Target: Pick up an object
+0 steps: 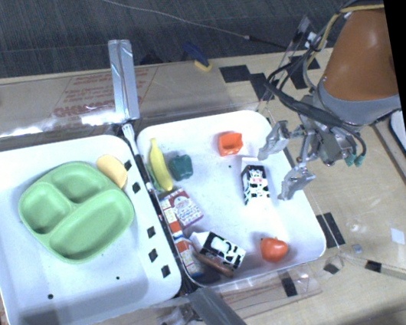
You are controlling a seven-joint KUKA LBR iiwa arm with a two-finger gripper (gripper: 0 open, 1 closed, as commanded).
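Pale wooden bench (369, 222) bears two glossy white bins; the right bin (306, 217) holds a boxy cow-print carton (254, 183), just beside the empty, spread metal gripper (284, 161).

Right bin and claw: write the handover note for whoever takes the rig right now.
Claw: open, holding nothing, over the right edge of the right white bin.
Right bin holds: black-and-white cow-print carton nearest the claw, orange block, yellow banana, dark green piece, red-orange round piece.
Left white bin: green divided plate.
Done: nothing lifted.
Left: grasp and lift one object; the carton looks easiest.
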